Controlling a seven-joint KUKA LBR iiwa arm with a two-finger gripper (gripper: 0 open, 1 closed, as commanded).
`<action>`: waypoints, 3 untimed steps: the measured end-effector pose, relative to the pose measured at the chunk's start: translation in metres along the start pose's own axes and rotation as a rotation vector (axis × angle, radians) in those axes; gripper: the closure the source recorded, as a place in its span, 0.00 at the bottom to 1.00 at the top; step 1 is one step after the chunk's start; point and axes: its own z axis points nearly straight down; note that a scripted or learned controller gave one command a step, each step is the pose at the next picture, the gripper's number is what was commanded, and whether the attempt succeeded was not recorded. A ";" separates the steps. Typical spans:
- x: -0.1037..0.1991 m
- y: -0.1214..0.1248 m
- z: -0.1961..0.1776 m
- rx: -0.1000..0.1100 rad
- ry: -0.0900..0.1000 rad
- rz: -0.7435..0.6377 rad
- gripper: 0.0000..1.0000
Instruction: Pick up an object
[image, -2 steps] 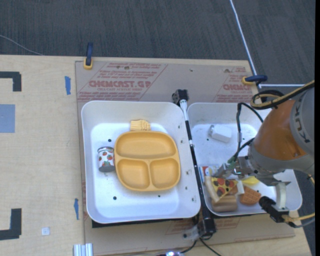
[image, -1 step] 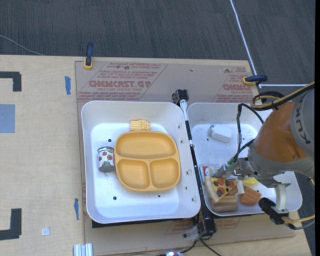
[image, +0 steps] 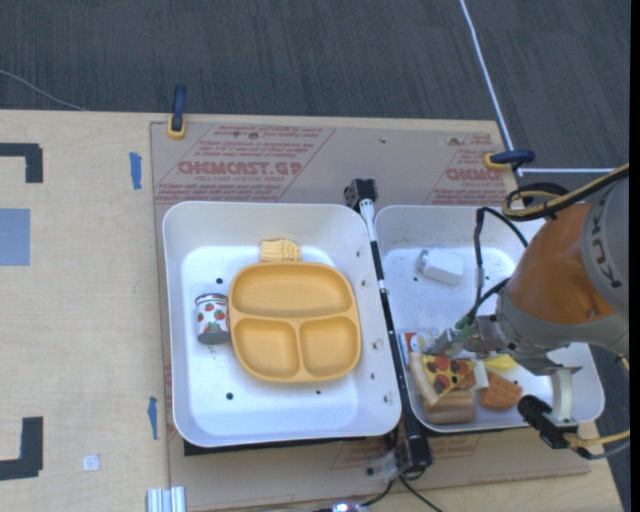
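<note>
Toys are seen crowded at the near edge of the right bin (image: 590, 395), where a pizza slice (image: 447, 374) lies on top of a brown bread-like block (image: 449, 408), with an orange piece (image: 501, 393) just beside them and a small yellow piece (image: 501, 364) next to that. The gripper (image: 470, 335) is seen directly above this pile, at the end of the grey arm with its orange band (image: 560, 270); whether anything is held cannot be told, since the tip is hidden among the toys.

The pizza slice is judged the likeliest target. It appears to be light, stiff plastic, probably smooth and somewhat slippery, and not fragile. Being flat, it would best be taken across its narrow width near the crust, where the edges give the most to bear on; a grip on the flat faces would be awkward while it rests on the block. The block beneath looks thicker and may be easier to pinch across its sides.

Farther back in the same bin, a small white object (image: 440, 267) lies apart.

In the left bin (image: 185, 330), a yellow divided plate (image: 295, 322) is set in the middle, with a small printed can (image: 211, 318) touching its left edge and a yellow ridged toy (image: 281, 250) just behind it.
</note>
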 end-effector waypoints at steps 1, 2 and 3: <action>-0.002 0.002 0.000 0.005 0.006 -0.003 0.00; -0.001 0.000 0.000 0.001 0.003 -0.001 0.00; 0.001 0.000 0.000 0.000 -0.001 0.001 0.00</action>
